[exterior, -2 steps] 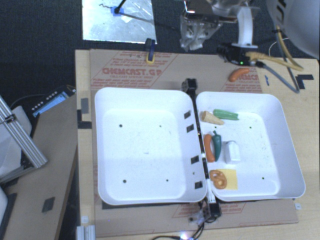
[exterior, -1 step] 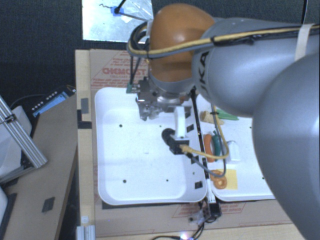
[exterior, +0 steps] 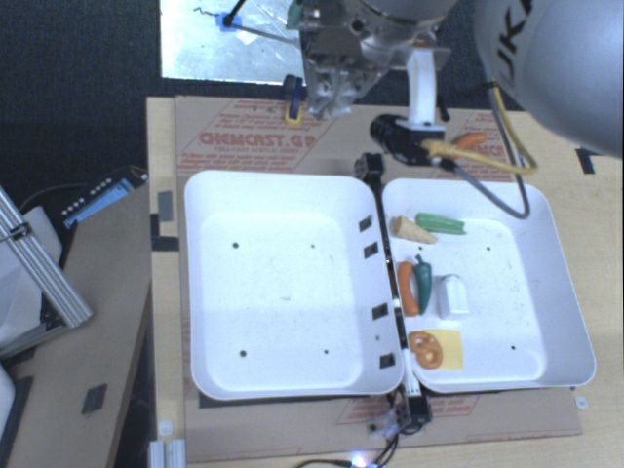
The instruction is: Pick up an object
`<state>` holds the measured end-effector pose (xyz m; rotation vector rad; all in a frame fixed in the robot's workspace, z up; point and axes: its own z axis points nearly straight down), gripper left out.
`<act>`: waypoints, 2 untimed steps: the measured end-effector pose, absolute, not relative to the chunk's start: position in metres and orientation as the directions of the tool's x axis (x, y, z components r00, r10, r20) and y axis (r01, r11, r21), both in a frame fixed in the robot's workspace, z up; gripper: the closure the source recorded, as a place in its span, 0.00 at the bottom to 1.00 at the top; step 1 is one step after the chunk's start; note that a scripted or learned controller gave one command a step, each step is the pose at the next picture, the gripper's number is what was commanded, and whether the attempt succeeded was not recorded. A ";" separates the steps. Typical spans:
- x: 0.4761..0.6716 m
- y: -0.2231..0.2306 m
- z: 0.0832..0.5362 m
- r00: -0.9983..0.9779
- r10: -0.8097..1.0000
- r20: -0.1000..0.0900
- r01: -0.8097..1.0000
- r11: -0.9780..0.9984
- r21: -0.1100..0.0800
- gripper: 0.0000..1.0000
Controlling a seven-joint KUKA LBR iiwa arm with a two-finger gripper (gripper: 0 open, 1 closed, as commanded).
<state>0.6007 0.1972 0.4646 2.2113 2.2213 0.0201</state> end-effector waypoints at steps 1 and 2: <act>0.483 0.188 0.425 -0.005 1.000 -0.001 1.000 0.005 -0.005 1.00; 0.486 0.236 0.301 -0.007 1.000 0.002 1.000 0.007 -0.001 1.00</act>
